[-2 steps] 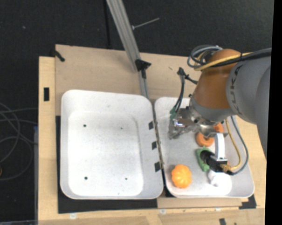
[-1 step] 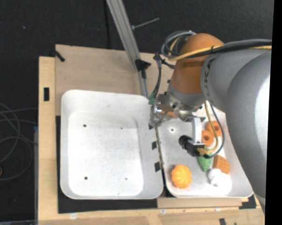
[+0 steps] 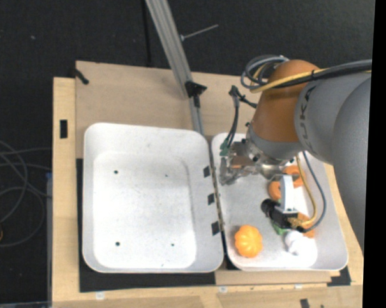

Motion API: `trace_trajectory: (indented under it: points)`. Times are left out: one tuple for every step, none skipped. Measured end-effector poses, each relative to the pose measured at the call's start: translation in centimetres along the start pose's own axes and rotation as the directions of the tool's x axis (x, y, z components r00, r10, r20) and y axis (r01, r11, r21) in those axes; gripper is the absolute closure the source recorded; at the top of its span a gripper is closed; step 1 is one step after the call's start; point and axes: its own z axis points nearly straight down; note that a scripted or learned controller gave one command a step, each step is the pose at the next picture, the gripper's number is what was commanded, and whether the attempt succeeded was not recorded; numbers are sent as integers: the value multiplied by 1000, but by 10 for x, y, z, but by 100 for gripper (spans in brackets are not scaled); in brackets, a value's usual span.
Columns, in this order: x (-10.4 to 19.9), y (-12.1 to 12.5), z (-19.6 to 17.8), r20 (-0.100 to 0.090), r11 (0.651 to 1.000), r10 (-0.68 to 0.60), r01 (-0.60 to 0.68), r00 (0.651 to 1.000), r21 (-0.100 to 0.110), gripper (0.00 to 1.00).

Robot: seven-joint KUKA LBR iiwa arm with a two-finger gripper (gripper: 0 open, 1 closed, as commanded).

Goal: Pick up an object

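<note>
Small orange pumpkin-like obj [image 3: 248, 240], ribbed, in rt bin [image 3: 329, 252]; gripper [image 3: 232, 173] near bin's left wall, grip state can't tell.

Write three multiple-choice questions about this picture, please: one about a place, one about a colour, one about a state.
1. Where does the small pumpkin lie?
A. left bin
B. right bin
C. on the bench outside the bins

2. What colour is the band above the wrist of the arm?
A. blue
B. green
C. orange

3. Where is the end effector?
A. over the right bin, near its left wall
B. over the left bin
C. beyond the bench

Answers: 1 B, it rests near that bin's front edge. 2 C, the band is orange. 3 A, it hangs beside the divide.
</note>
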Motion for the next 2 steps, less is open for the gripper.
trace_trajectory:
  points:
    - [32,25,0,-1,1000,-5,5,1000,-1,100]
    - [-1,-2,-35,0,1000,0,0,1000,-4,100]
